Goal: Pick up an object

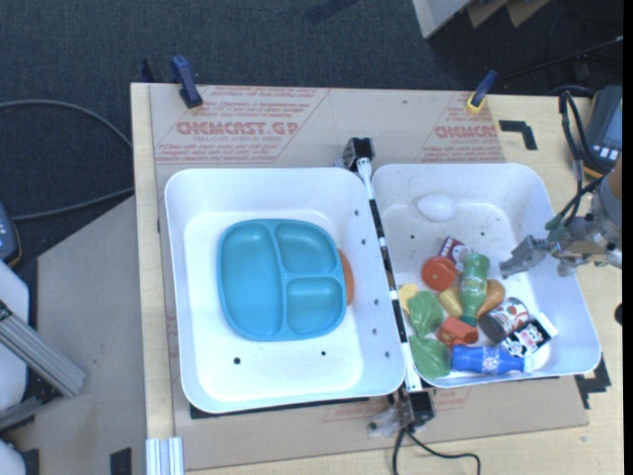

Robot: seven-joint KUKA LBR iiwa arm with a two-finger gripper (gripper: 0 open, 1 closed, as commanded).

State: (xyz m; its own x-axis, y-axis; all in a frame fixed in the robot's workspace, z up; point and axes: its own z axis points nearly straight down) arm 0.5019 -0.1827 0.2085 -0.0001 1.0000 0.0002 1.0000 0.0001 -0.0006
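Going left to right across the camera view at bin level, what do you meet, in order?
Left white bin → blue divided plate → orange object peeking from under the plate's right edge → rim where the bins meet → right white bin → pile of toy food → tool.

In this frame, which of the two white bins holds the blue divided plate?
The left bin holds the blue divided plate. The right bin holds a pile of small toys, with the hand above it.
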